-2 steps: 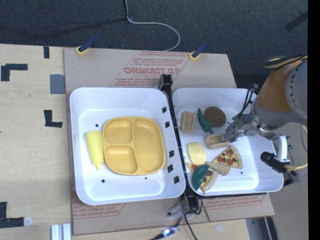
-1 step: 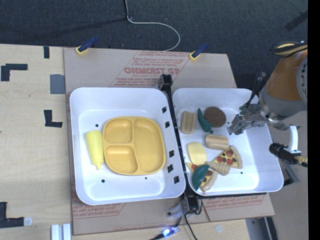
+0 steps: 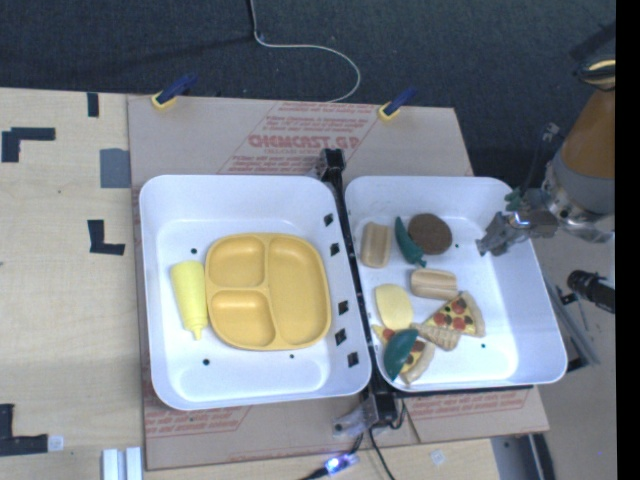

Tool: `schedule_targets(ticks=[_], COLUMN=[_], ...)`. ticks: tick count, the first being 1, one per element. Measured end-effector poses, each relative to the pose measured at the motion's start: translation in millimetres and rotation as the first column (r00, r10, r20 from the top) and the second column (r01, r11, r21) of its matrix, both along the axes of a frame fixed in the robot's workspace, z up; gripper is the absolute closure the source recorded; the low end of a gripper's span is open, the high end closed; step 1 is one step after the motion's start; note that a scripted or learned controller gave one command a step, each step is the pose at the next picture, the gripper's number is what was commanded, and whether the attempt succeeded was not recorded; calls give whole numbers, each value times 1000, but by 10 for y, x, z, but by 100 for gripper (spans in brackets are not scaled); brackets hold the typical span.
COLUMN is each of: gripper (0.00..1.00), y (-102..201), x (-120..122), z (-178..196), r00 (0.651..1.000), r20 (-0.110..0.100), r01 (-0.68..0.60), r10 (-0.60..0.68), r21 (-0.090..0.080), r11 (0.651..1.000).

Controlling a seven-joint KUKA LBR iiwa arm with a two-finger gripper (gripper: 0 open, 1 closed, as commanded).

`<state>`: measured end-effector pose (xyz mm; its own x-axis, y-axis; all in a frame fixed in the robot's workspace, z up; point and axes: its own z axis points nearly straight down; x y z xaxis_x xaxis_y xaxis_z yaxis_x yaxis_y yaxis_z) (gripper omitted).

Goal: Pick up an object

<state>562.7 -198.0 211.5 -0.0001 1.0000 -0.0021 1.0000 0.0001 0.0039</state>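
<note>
The right bin (image 3: 520, 308) holds several toy foods: a brown round patty (image 3: 430, 232), a green pepper (image 3: 408, 241), a tan bread piece (image 3: 375, 245), a tan roll (image 3: 433, 284), a yellow piece (image 3: 394, 307), a pizza slice (image 3: 452, 320) and a teal-and-tan piece (image 3: 405, 351). My gripper (image 3: 497, 236) hangs over the right bin's upper right part, to the right of the patty and apart from it. Nothing shows between its fingers.
The left bin (image 3: 160, 268) holds a yellow divided plate (image 3: 268, 290) and a yellow bottle (image 3: 189, 297) at its left. The grey arm with its orange band (image 3: 590, 143) comes in from the right edge. A cable (image 3: 300, 38) lies on the dark cloth behind.
</note>
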Motion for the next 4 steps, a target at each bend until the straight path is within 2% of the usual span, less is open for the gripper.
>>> schedule_targets(ticks=[1,2,4], gripper=[100,100,100], y=[4,485,1502], x=[5,28,220], z=[136,157,262], r00=[1000,1000,1000], r20=[-3,-4,-5], r01=[-1,-6,-7], r10=[1,6,7], r21=[2,4,3], r11=[1000,1000,1000])
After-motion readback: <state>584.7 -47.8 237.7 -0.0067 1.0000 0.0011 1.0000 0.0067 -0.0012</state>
